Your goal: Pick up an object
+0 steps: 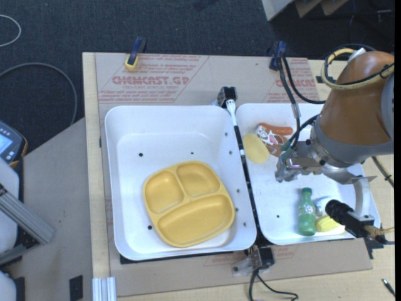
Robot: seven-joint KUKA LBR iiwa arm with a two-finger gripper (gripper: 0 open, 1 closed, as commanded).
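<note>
The yellow tray [188, 202] with three compartments lies nearest, at about 6 o'clock in the left bin [125, 130]. In the right bin [276, 221], a green bottle [306, 212] lies at 5 o'clock, just beside a small yellow thing [327, 224] that a black part of the arm partly covers. At 12 o'clock in this bin a pale yellow disc [255, 148] touches an orange and white packet [273, 135], which is hard to identify. The gripper [289, 168] hangs over the middle of the right bin, above the bottle; its state I cannot tell. The arm's orange band [360, 96] hides the bin's 3 o'clock side.
</note>
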